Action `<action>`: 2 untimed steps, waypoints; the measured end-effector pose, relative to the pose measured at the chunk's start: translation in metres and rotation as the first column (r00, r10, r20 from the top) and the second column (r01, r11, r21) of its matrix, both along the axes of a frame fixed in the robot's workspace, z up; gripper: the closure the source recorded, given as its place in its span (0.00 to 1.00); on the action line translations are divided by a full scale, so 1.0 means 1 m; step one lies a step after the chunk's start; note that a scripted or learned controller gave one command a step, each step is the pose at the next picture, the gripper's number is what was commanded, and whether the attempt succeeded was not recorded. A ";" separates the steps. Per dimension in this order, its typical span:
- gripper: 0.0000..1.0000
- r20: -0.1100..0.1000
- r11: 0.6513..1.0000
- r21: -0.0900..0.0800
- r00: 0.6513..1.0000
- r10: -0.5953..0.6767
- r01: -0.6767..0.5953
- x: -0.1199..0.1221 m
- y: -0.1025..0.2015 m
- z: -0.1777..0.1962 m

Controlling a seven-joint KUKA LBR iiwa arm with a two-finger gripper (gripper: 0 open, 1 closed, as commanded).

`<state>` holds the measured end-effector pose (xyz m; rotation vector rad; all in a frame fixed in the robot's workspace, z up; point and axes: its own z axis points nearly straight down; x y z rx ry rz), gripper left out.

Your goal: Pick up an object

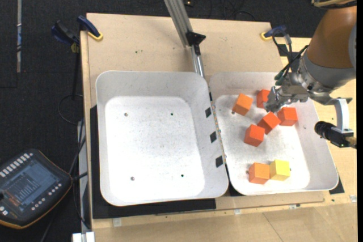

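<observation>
- In the right-hand shallow white plastic bin (317, 175), all the small blocks lay on the floor, so the pick looked not yet accomplished: nothing could be seen lifted between the fingers.
- Five orange cubes and one yellow cube made up the load. One orange cube (243, 103) sat at ten o'clock in the bin, a reddish-orange cube (254, 135) near its centre, and an orange cube (259, 173) touching the yellow cube (281, 169) at six o'clock.
- The gripper (276, 100) hung low at about one o'clock in the bin, amid three reddish-orange cubes (270, 121); whether it was spread or pressed together I could not tell.
- The grey arm with its orange band (334, 31) reached in from three o'clock, wrist bent down over the counter (147, 42).
- Left to do, by my judgement: secure a cube and raise it. The left white bin (113, 88) held no blocks.
</observation>
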<state>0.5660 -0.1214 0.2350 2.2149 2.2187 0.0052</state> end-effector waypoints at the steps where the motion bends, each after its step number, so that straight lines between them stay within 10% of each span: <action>1: 1.00 0.000 1.000 0.000 1.000 0.001 -0.001 0.002 0.000 0.053; 2: 1.00 -0.007 1.000 0.004 1.000 0.006 -0.006 -0.017 0.058 0.045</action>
